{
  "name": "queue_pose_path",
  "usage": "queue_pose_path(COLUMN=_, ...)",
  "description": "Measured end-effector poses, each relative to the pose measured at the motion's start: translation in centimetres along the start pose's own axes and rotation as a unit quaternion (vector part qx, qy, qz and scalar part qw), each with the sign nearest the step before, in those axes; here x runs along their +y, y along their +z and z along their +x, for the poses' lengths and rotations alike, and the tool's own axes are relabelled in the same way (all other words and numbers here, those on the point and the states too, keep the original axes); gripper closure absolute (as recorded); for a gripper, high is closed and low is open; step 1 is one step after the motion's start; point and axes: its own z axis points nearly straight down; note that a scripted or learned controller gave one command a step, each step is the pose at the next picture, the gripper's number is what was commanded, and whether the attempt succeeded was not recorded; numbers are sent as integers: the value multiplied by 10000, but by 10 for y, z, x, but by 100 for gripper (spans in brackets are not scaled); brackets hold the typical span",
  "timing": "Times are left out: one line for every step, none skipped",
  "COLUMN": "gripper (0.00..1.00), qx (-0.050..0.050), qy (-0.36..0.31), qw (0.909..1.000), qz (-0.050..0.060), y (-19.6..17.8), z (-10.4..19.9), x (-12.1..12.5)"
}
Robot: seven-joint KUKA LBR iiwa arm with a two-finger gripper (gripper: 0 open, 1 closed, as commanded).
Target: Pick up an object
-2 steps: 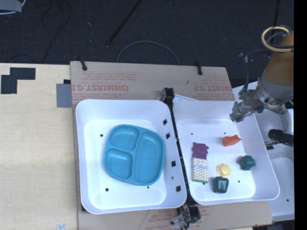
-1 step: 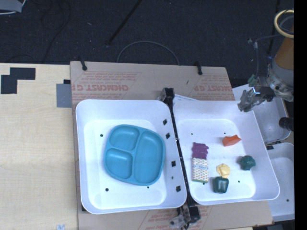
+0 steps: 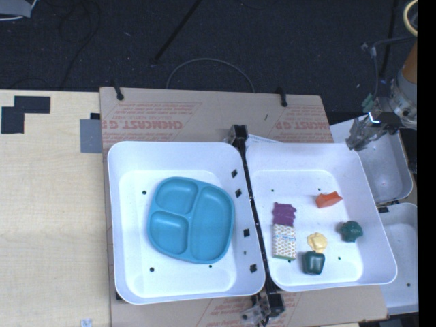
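Hand [image 3: 359,136] of the grey arm sits at the upper right, above the far right corner of the right bin [image 3: 371,196] and clear of everything in it; we cannot tell whether it is spread or pressed together, and we see nothing gripped in it.

Six small things lie in the right bin, any of which could be picked up. Nearest the hand we find an orange block [image 3: 328,199], lying alone toward the bin's far right. Below it, near the right wall, sits a dark teal lump [image 3: 351,231]. A yellow piece [image 3: 317,241] lies left of that, with a dark green cup-like object [image 3: 313,262] just beneath it, close or touching. Toward the divider we note a purple object [image 3: 284,213] and, directly below and touching it, a pale patterned packet [image 3: 284,241]; its print is too small to read.

Left of the black clips joining the two bins, the left bin [image 3: 129,162] holds a blue divided plate [image 3: 190,219] with three compartments.

Both bins rest on a cardboard sheet [image 3: 204,118] whose red lettering appears upside down and is not clearly legible. This sheet lies on a light wooden surface [image 3: 48,203]. Behind it, we see dark carpet with cables.
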Motion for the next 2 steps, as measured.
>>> queue_pose_path(gripper=100, qx=13, qy=-8, qw=10000, qz=27, y=0, z=43, x=-10)
queue_pose_path(gripper=100, qx=16, qy=-11, qw=10000, qz=29, y=-3, z=94, x=-25)
